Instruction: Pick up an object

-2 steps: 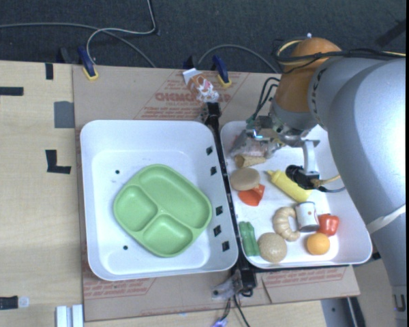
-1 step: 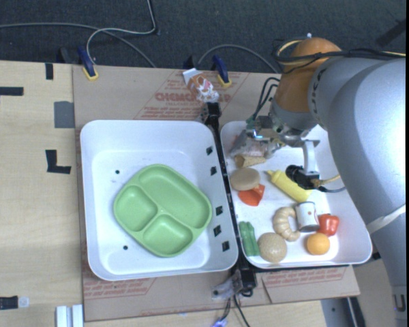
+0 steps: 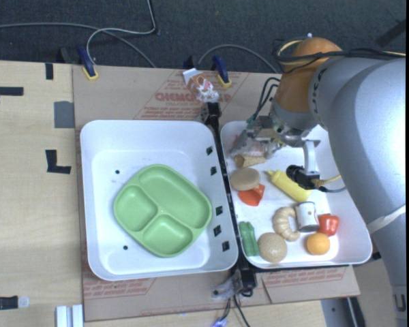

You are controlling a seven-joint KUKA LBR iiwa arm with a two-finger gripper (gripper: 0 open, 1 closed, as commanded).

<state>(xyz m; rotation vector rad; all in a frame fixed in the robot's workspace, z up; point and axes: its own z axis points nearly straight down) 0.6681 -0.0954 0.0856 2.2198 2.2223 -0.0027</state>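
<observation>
Overhead | gripper (image 3: 259,142) low at the far end of the right bin (image 3: 354,251), poised over a tan food piece (image 3: 249,159), likely its pick | whether it grips cannot be told | green divided plate (image 3: 163,211) lies in the left bin (image 3: 95,182), apart from the toy food pile.

The fingers (image 3: 259,142) sit low at the far end of the right bin (image 3: 358,234), blurred into the wrist hardware, so their spread cannot be told. Just under them lies a tan item (image 3: 249,159), partly covered; what it is stays unclear. The arm (image 3: 368,121) runs off the right edge and hides that bin's far right corner. Beyond the fingers, at the divider's far end, a small wrapped thing (image 3: 202,85) is too small to name. Cables (image 3: 123,36) leave by the top edge.
</observation>
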